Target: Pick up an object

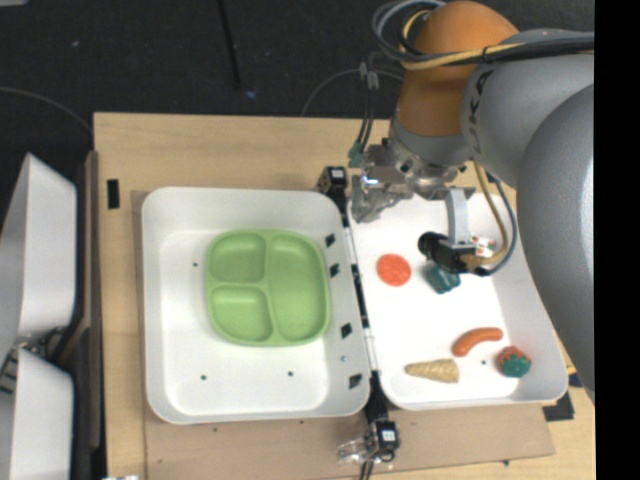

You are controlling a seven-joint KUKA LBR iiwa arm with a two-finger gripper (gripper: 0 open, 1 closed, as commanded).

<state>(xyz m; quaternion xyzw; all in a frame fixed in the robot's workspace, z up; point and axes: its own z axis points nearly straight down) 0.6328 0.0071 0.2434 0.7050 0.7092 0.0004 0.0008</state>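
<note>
Cone (432,370): right bin (420,318), near edge.
Orange disc (394,269): five o'clock of gripper (372,200), apart.
Gripper state: cannot tell.

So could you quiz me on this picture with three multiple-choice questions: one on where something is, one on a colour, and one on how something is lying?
1. Where does the green plate lie?
A. in the left bin
B. in the other bin
C. on the bare bench

2. What colour is the round disc in the right bin?
A. blue
B. orange-red
C. black

3. How does the sausage lie with respect to the cone?
A. on top of it
B. apart from it
C. pushed inside it

Answers:
1. A, since the plate sits within the left bin's white walls.
2. B, since the disc stands out orange-red against the white floor.
3. B, since white floor shows between the two.
</note>
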